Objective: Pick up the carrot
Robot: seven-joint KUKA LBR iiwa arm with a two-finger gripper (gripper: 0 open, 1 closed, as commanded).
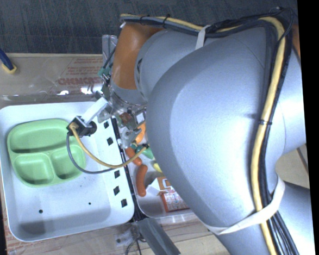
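An orange, tapered piece that looks like the carrot (pixel 141 134) peeks out at the left edge of the right bin (pixel 154 212), just under the wrist. My gripper (pixel 125 120) hangs over the divide between the two bins, right above and beside that orange piece. The grey arm with its orange band (pixel 126 50) covers most of the right bin. The view does not show whether anything is held.
A green divided tray (pixel 41 151) lies in the left bin (pixel 62 213). A yellow cable (pixel 91 161) loops over that bin. An orange-red sausage-shaped item (pixel 141 181) and a red-and-white box (pixel 173 200) lie in the right bin's near corner.
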